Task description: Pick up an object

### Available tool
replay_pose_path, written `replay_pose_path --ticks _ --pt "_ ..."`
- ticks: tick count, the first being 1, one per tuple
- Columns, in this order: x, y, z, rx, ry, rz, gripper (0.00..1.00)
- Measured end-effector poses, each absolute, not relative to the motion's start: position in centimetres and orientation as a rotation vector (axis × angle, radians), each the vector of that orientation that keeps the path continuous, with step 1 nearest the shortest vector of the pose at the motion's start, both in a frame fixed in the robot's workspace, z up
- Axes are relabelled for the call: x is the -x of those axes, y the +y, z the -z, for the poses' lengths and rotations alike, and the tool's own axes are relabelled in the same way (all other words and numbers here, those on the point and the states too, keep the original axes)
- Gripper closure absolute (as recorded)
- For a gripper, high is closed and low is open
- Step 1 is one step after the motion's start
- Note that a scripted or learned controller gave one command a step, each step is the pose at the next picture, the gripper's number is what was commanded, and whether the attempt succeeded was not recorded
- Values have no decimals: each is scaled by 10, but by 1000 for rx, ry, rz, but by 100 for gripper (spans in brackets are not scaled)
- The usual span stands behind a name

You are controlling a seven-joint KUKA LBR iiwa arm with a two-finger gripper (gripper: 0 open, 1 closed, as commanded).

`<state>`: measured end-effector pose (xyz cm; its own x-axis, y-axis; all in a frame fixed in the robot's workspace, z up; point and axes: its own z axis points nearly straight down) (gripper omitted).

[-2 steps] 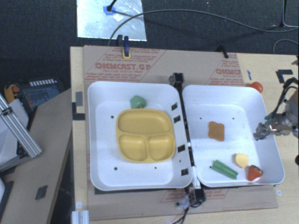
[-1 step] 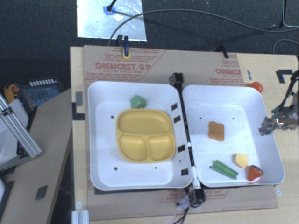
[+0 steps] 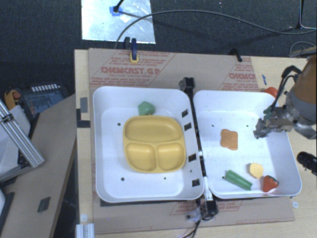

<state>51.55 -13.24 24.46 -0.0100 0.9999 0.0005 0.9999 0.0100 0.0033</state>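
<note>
The right bin point(image 3: 213, 108) holds an orange piece point(image 3: 229, 139) near its middle, a green oblong piece point(image 3: 237, 179) near the front, a small yellow piece point(image 3: 256, 170) and a red piece point(image 3: 269, 183) at the front right corner. My gripper point(image 3: 261, 130) hangs over the bin's right side, to the right of the orange piece and apart from it. Nothing shows between its fingers. In the left bin point(image 3: 106, 133) lies a yellow divided tray point(image 3: 153, 143), with a green piece point(image 3: 146, 108) just behind it.
A black divider with clips point(image 3: 193, 133) runs between the two bins. The bins rest on a cardboard sheet point(image 3: 163, 66). A grey metal plate point(image 3: 118, 13) lies on the floor at the back, and a side table with equipment point(image 3: 34, 128) stands to the left.
</note>
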Motion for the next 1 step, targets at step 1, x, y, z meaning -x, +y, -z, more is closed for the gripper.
replay_pose_path --ticks 1 --pt "-519 -81 -249 -2209 2232 -5 100"
